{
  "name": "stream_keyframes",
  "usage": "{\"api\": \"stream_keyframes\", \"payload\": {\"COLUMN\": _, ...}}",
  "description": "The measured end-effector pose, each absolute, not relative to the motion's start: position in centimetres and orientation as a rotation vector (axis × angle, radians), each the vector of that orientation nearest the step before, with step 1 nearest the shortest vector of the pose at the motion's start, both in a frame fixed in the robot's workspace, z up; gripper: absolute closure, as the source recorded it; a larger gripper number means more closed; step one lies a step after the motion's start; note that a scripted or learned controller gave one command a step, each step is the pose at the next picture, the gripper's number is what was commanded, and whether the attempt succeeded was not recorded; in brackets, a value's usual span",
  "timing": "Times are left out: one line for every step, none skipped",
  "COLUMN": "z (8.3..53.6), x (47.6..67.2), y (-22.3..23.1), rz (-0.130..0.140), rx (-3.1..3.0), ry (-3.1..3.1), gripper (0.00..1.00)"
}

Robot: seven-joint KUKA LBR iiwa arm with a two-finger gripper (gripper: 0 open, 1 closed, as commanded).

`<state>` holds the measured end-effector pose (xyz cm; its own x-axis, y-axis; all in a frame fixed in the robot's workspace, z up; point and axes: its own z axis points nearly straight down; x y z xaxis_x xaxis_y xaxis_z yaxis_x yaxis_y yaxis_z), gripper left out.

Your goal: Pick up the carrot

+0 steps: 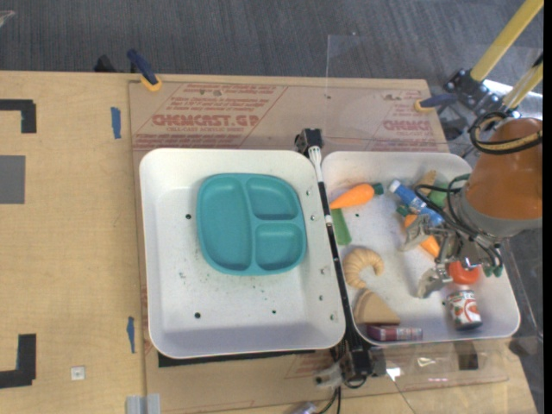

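Carrot (356,197) lies at the upper left of the right bin (509,317), close to the divider, with a green stick (340,227) just below it. Gripper (442,261) hangs well apart from it, over the clutter on the bin's right side (croissant (363,263) lies between them); whether it is released or clenched cannot be told from this angle. Likely trouble: closing here would catch a neighbouring toy or can (465,309) instead, and a descent beside the divider may nudge the carrot against the wall.
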<state>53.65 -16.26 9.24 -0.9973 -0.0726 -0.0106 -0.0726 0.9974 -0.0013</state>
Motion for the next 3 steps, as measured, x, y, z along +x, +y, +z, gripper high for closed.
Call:
{"api": "stream_keyframes", "payload": {"z": 10.4, "x": 54.0, "y": -16.2, "rz": -0.004, "rx": -0.115, "ry": 3.117, "gripper": 1.0}}
{"api": "stream_keyframes", "payload": {"z": 20.3, "x": 51.6, "y": -9.6, "rz": 0.001, "rx": -0.079, "ry": 3.125, "gripper": 1.0}}
{"api": "stream_keyframes", "payload": {"z": 18.5, "x": 51.9, "y": -0.3, "rz": 0.006, "rx": 0.227, "ry": 3.131, "gripper": 1.0}}
